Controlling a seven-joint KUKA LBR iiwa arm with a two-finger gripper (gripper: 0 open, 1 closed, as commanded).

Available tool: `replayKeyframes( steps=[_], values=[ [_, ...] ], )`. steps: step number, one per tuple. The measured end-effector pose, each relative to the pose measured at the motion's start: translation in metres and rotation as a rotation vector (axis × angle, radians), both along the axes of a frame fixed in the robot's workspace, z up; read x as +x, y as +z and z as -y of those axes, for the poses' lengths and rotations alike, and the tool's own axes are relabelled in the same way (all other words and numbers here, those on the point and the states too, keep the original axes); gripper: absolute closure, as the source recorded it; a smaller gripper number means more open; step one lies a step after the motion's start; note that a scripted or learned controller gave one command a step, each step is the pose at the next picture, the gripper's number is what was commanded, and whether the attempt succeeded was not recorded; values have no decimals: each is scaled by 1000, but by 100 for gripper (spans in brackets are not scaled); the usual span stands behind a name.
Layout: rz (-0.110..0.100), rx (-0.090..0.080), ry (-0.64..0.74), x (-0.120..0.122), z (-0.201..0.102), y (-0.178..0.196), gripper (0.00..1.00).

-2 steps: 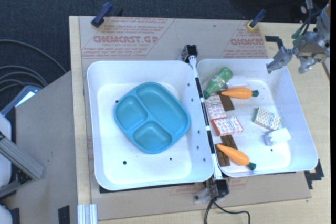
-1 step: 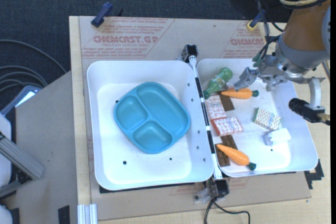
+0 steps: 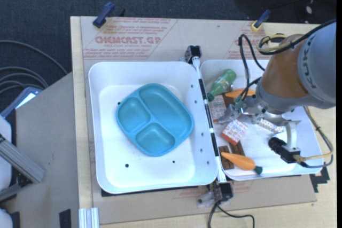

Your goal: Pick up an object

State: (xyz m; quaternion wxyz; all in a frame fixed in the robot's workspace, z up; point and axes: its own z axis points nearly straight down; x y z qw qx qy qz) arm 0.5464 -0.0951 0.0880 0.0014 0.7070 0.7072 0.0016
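The KUKA arm's gripper (image 3: pixel 239 110) hangs low over the clutter in the right bin (image 3: pixel 305 165), just above a red-and-white packet (image 3: pixel 234 130); whether its claw is open or closed cannot be told. Beyond the packet lies a green bottle (image 3: pixel 222 83), nearer the camera a toy carrot (image 3: pixel 240 161), and to its left the other bin (image 3: pixel 101 115) holds a blue divided plate (image 3: pixel 154 119).

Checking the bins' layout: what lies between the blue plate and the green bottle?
In the camera view, white floor of the left bin, then the bins' adjoining rims, separate blue plate from green bottle.
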Motion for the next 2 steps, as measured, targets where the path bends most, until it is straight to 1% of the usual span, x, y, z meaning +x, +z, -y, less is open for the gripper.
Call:
replayKeyframes(
  steps=[1,2],
  values=[
    [-4,0,0,41,-2,-3,0],
    [-13,2,-2,72,1,-5,0]
  ],
)
